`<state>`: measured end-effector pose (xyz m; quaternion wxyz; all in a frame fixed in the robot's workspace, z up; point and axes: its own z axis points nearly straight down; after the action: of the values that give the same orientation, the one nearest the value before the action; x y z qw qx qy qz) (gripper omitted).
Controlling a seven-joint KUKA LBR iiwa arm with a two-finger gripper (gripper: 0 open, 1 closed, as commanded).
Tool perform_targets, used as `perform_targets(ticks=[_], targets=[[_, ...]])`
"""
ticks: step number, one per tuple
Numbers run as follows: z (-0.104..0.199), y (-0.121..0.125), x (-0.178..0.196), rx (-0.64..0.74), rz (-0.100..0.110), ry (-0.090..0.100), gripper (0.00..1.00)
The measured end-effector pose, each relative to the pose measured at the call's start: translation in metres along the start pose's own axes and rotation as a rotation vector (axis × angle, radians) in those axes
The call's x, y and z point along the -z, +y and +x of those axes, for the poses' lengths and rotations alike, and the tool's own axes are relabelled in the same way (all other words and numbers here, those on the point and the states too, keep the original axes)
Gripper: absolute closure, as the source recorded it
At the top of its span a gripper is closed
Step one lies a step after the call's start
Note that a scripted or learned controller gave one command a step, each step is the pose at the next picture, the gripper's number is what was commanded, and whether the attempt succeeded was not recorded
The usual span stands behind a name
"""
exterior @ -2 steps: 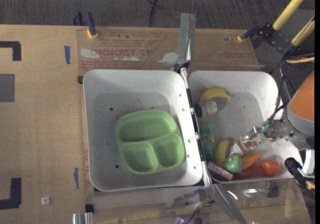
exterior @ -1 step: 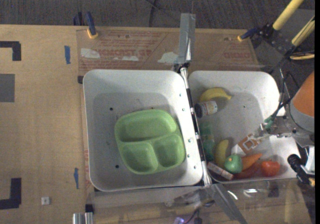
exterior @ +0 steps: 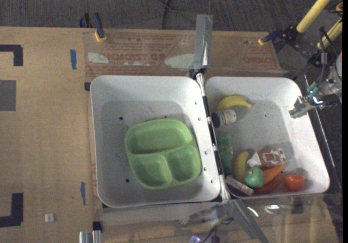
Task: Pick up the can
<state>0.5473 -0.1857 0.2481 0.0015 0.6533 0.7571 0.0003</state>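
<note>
- Camera view, looking down at a slant: two shallow white bins side by side on a tan desk (exterior: 43, 128), left bin (exterior: 99, 128) and right bin (exterior: 272, 82).
- Gripper (exterior: 302, 108) over the right bin's right rim, towards its far corner. Too small and blurred to tell whether spread or closed; nothing seen held.
- Likely the can (exterior: 225, 117): a small cylinder lying on its side against the right bin's left wall, just below a banana (exterior: 234, 101). Well apart from the gripper.
- Best crossed over the bare bin floor, then gripped across the round body, clear of wall and banana.
- Smooth, hard, apt to roll; pale label, dark end.
- Elsewhere: glossy green divided tray (exterior: 161, 152) in the left bin; crowded toy food along the right bin's near edge.
</note>
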Motion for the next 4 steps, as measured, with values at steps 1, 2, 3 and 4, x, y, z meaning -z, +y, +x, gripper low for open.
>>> perform_targets(ticks=[1, 2, 3, 4], targets=[[-0.045, 0.04, 0.139, 0.452, -0.005, -0.005, 1.0], [-0.054, 0.114, 0.189, 0.504, -0.004, -0.004, 1.0], [-0.055, 0.113, 0.189, 0.354, -0.003, -0.003, 1.0], [-0.053, 0.114, 0.189, 0.465, -0.002, -0.003, 1.0]])
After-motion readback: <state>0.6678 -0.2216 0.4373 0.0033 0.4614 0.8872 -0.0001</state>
